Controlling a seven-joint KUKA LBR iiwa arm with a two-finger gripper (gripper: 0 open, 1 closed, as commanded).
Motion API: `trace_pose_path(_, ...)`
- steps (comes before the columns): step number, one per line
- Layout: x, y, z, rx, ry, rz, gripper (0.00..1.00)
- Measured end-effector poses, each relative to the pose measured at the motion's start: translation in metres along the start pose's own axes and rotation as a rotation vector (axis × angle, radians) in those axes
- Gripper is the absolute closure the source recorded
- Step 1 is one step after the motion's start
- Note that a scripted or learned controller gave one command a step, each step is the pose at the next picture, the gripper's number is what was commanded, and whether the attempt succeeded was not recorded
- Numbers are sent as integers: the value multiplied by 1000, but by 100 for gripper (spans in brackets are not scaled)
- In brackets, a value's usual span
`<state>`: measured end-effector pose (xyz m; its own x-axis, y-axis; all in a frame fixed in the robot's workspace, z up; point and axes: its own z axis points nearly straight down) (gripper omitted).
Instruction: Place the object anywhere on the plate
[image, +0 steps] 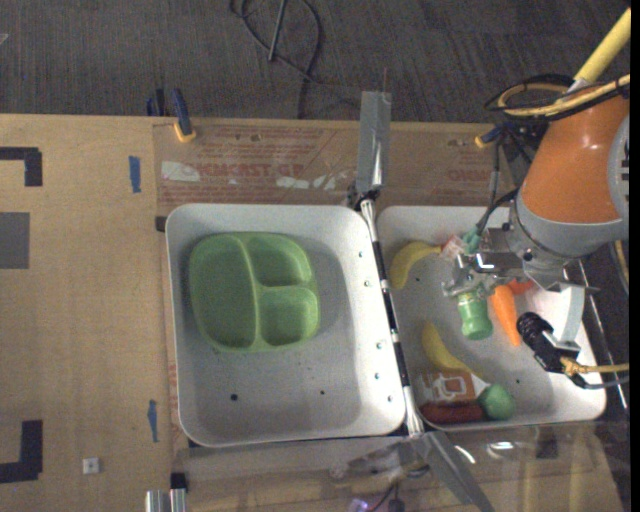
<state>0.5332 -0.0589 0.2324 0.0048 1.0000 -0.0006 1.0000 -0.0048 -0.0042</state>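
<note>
A green divided plate (254, 291) lies in the upper left part of the left bin (290, 400). My gripper (470, 283) hangs over the middle of the right bin (580, 395), under the orange-banded wrist. Right below its tip is a small green bottle (474, 318), with an orange carrot (505, 316) close on its right. Whether the gripper touches the bottle is hidden by the wrist. A yellow banana (411, 262) lies at the bin's upper left.
A second yellow banana (440, 349), a small printed box (450, 385), a red piece (455, 412) and a green ball (496, 402) sit along the right bin's lower part. A black cable plug (540, 340) hangs at the right. A metal divider (385, 300) separates the bins.
</note>
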Motion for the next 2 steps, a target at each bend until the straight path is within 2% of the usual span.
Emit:
trace_pose_path(1,75,102,-43,-2,-2,-178,100)
trace_pose_path(2,145,120,33,4,-1,-102,100)
